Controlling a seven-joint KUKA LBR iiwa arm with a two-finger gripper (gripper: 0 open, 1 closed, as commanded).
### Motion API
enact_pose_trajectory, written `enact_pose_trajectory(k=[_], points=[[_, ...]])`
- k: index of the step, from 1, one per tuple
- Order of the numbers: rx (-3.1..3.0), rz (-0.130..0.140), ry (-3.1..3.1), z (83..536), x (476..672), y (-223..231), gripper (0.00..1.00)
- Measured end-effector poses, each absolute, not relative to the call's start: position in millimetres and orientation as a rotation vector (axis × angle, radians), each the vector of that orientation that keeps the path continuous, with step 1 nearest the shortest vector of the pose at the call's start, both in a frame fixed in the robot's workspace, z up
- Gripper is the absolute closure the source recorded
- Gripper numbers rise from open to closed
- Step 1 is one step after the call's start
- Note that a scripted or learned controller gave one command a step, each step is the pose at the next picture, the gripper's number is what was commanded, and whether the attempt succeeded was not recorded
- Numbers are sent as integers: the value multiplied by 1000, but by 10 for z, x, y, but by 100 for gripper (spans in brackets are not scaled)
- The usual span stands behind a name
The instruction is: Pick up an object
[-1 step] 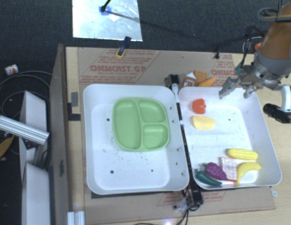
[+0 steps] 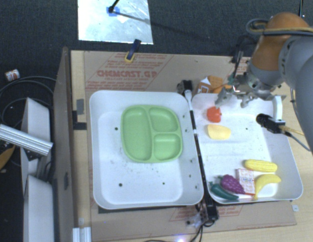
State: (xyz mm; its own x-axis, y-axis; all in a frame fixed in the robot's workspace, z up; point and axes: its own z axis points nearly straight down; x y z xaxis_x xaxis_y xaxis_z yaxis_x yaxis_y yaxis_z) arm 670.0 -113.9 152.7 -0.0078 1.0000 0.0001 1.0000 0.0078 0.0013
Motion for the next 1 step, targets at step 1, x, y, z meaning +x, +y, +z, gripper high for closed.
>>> enact_pose_trajectory(k=[1], points=[[2216,-2,2230,806,6679,-957,0]])
